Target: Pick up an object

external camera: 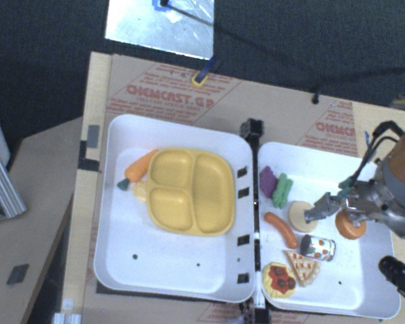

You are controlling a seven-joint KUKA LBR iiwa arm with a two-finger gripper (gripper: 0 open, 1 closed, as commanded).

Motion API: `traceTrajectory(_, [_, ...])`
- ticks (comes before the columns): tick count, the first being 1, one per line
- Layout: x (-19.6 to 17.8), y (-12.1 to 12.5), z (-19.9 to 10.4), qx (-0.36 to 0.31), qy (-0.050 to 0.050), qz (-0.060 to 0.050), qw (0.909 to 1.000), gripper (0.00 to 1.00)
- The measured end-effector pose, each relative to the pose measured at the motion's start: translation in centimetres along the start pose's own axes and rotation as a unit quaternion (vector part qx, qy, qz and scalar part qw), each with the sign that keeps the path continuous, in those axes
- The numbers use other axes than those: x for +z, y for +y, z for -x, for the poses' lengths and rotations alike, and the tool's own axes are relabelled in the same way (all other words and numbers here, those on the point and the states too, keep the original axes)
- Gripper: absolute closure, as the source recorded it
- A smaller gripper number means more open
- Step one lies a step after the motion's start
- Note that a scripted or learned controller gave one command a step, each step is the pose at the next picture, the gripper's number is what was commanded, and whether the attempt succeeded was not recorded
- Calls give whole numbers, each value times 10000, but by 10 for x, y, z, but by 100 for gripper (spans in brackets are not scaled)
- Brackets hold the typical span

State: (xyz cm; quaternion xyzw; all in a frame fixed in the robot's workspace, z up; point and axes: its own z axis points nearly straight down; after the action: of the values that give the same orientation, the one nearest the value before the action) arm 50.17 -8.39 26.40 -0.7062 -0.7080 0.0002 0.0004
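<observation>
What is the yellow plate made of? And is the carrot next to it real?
The yellow plate looks like smooth moulded plastic: one even colour, rounded compartments, a soft shine. The carrot is probably a plastic toy too, since its orange is flat and uniform, though it is too small to be sure.

So the left bin [109, 257] has a divided plate [187, 191] with a carrot [140, 165] on its left, and the right bin [371, 292] holds a sausage [281, 229], a can [319, 247], pizza [303, 268] and a tomato slice [350, 225].
</observation>
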Motion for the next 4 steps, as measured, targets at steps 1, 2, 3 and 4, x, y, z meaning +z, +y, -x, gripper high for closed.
traceTrajectory(1, [62,1,3,9,2,-17,10000,0])
traceTrajectory(2, [115,11,4,8,4,-17,10000,0])
traceTrajectory(3, [124,12,5,-7,-13,56,10000,0])
traceTrajectory(4, [128,14,5,-3,-17,76,10000,0])
